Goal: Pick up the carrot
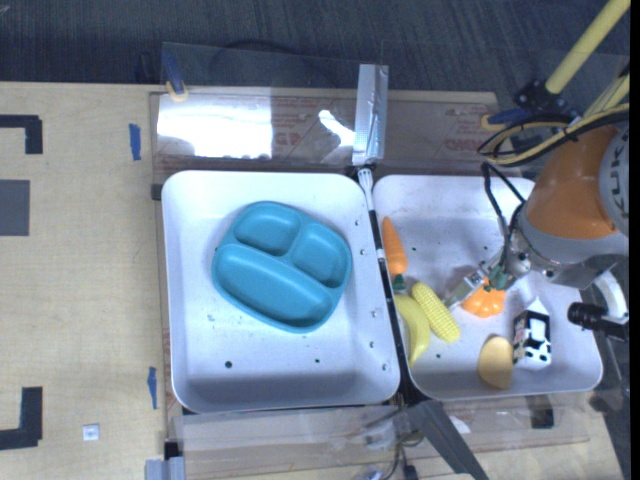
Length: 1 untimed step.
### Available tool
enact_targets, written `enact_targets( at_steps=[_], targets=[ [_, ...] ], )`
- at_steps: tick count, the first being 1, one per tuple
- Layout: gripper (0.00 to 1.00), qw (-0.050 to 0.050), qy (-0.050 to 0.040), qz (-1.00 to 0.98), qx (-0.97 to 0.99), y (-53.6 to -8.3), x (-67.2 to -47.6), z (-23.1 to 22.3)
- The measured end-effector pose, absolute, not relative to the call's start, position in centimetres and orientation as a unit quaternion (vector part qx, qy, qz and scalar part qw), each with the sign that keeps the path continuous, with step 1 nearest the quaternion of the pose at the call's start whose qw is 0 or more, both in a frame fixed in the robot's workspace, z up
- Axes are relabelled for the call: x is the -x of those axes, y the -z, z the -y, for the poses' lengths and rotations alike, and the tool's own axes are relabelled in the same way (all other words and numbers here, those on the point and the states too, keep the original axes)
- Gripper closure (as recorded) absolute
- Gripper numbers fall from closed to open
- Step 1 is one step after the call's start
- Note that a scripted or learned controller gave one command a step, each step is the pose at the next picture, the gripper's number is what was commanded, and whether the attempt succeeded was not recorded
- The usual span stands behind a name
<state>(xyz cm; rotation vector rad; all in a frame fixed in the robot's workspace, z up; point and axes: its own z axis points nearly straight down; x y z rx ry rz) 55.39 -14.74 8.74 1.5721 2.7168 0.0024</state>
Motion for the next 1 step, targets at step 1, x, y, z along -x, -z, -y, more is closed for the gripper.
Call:
enact_targets(
  at_steps=[1],
  targets=[
    [0.0, 0.001, -0.0009, -0.783, -0.622, -8.68, -53.74, 18.27]
  ],
)
